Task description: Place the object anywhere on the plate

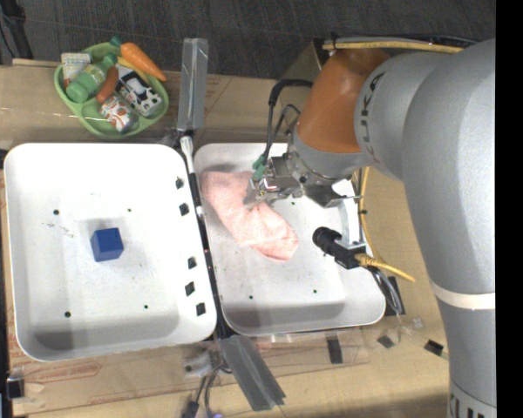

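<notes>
Arm over the right bin, hand low above a pink cloth.

The hand (263,184) sits at the upper edge of the crumpled pink cloth (248,216), which lies in the right bin (288,307); whether its grip is apart or together I cannot tell. A blue cube (107,244) rests alone in the left bin (35,320), well apart from the hand. A green bowl of toy food (112,85) stands on the bench (235,94) behind the left bin.
</notes>
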Controlling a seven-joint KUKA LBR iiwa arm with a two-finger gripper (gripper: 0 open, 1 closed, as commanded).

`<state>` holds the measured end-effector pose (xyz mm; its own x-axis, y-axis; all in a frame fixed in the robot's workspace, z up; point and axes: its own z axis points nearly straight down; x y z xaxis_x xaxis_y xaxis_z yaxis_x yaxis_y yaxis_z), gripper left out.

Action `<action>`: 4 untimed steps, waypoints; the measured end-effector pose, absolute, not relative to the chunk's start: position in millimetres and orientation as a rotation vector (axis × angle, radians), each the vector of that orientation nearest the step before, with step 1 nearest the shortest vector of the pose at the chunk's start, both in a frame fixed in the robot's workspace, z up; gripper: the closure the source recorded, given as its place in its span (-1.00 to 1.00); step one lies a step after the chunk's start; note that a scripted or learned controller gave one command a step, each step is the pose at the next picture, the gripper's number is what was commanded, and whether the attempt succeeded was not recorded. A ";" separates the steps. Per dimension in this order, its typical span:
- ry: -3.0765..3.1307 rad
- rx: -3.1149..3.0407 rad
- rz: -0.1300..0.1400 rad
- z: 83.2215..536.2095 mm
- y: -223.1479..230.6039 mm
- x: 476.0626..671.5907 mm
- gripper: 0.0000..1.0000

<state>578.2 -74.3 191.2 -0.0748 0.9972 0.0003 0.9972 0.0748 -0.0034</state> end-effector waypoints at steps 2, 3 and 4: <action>-2.688 -1.620 0.005 238.5 -17.7 580.2 1.00; -2.959 -1.049 0.003 242.2 39.6 584.8 1.00; -3.113 -0.436 0.001 246.3 92.8 588.5 1.00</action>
